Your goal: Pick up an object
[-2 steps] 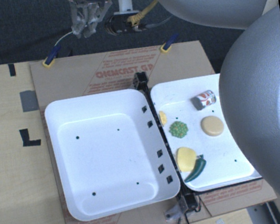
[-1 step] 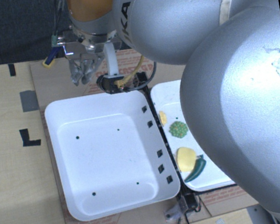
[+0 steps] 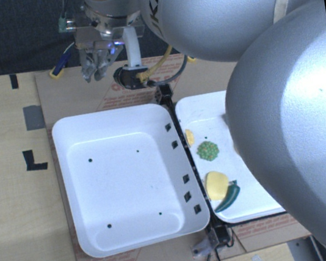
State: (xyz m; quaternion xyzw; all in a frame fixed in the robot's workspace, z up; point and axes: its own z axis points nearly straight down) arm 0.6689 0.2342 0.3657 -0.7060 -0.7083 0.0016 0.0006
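Green pepper (image 3: 228,197) lies slanted — tip down-left — in the right bin (image 3: 258,211); gripper (image 3: 95,70) grip unreadable.

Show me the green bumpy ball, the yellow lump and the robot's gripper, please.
Green bumpy ball (image 3: 208,150): camera view, its middle.
Yellow lump (image 3: 216,183): camera view, its top.
Gripper (image 3: 95,72): camera view, at its fingertips.

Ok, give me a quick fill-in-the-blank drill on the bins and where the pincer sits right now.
1. The green broccoli floret lies in the ____ bin.
2. The pincer hangs beyond the far edge of the ____ bin, over the cardboard sheet.
3. The yellow lemon-like piece touches a dark ____ pepper.
4. The number of toy pieces seen in the right bin is ____.

Missing words: right; left; green; four
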